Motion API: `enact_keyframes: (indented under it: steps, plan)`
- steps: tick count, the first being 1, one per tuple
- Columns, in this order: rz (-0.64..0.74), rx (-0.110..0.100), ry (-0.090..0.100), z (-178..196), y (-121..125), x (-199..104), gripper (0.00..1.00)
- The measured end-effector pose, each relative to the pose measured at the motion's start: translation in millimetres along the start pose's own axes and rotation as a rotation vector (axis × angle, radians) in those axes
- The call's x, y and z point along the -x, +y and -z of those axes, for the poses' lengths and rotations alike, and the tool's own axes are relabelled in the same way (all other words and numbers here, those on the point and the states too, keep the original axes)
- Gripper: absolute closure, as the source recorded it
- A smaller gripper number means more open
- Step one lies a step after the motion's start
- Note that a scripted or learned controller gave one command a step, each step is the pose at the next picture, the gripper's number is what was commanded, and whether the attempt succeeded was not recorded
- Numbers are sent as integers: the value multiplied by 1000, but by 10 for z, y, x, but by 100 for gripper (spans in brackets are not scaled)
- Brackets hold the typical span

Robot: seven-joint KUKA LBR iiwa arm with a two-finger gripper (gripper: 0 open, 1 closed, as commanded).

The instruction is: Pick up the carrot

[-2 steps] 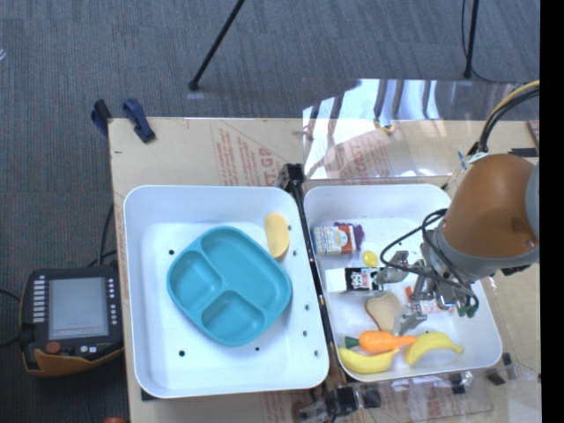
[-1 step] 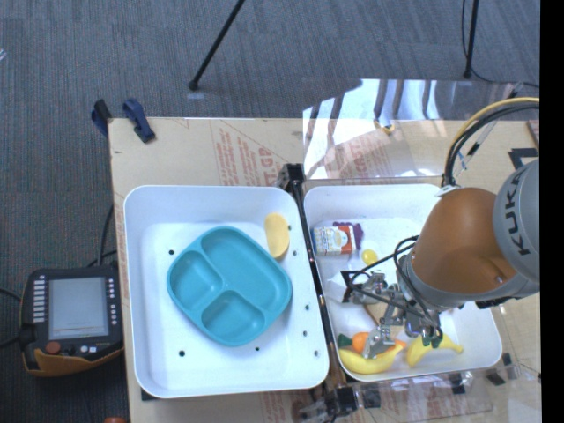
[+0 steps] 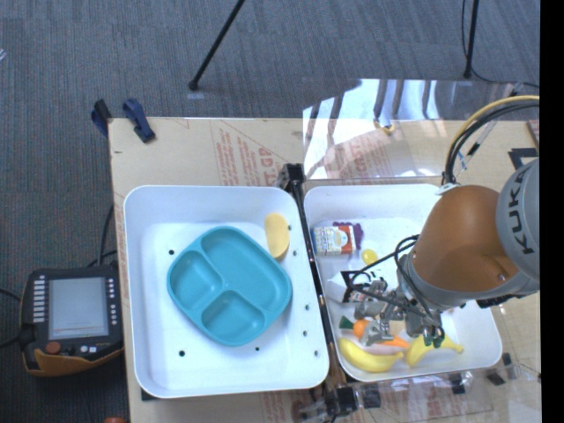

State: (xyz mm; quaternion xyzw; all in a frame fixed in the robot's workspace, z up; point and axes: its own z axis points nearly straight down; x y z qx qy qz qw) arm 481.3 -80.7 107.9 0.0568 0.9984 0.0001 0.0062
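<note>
In the right bin (image 3: pixel 489 320) the gripper (image 3: pixel 394 317) is seen low over a group of toy foods near the front wall. The carrot (image 3: pixel 359 328), small and orange with a green end, lies just to the left of the metal fingers, beside a banana (image 3: pixel 368 357) that rests along the front wall. A second orange piece (image 3: pixel 394 344) is found under the gripper, and it cannot be told if this belongs to the carrot or to another thing. How far the pincer is open cannot be told, because the linkage and cables cover the tips, and nothing is clearly seen between them.

The arm (image 3: pixel 463 245) is bent down steeply from the right, probably so that the fingers can come from above into the crowded corner. Further back in this bin a small carton (image 3: pixel 332 239) and a yellow ball (image 3: pixel 369 256) are placed, well apart from the carrot. In the left bin (image 3: pixel 141 324) a blue divided plate (image 3: pixel 229 284) lies, with a yellow piece (image 3: pixel 277 234) just beside its far edge. The pick is judged as not yet done.
</note>
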Motion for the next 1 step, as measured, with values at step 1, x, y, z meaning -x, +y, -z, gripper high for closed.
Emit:
enact_keyframes:
  steps: [1]
  plan:
    - [-164, 0, 8, 806, 381, 42, 100]
